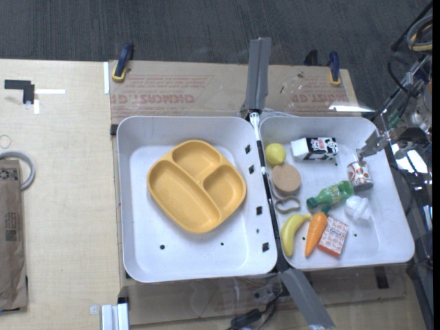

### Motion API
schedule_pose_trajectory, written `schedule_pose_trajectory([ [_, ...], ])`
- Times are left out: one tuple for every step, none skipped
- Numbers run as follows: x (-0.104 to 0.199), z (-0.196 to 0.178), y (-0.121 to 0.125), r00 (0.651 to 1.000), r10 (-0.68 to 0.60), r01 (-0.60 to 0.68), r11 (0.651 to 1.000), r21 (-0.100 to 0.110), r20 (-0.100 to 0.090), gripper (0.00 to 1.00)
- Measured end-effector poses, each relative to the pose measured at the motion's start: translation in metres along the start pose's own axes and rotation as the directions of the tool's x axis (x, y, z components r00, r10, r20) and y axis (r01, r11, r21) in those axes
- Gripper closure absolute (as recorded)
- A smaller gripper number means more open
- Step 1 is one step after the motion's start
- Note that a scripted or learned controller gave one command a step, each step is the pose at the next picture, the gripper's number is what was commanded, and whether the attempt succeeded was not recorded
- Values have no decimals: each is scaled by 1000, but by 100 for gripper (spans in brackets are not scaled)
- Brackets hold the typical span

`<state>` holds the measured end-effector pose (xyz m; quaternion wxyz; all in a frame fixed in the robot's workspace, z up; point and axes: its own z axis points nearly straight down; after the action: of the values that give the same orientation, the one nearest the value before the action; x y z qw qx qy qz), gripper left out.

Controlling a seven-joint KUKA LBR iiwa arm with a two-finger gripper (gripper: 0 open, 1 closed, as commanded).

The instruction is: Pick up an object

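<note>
The right bin holds several small items. A yellow lemon and a black-and-white milk carton lie at its far side. A round brown bun, a green bottle and a red-and-white can sit in the middle. A banana, a carrot and an orange box lie near the front. My gripper hangs over the bin's far right part, just above and right of the can, with nothing seen in it.
A yellow divided plate lies in the left bin. A white crumpled piece and a tan ring also rest in the right bin. Cables and arm parts crowd the right edge. A grey divider bar stands between the bins.
</note>
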<state>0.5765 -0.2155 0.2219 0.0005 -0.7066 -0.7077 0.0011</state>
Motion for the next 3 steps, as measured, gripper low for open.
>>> schedule_pose_trajectory([
  [9,86,-15,991,-137,137,991,1,-1,0],
  [9,85,-14,991,-137,137,991,-1,0,0],
  [14,131,11,995,95,-95,995,-1,-2,0],
])
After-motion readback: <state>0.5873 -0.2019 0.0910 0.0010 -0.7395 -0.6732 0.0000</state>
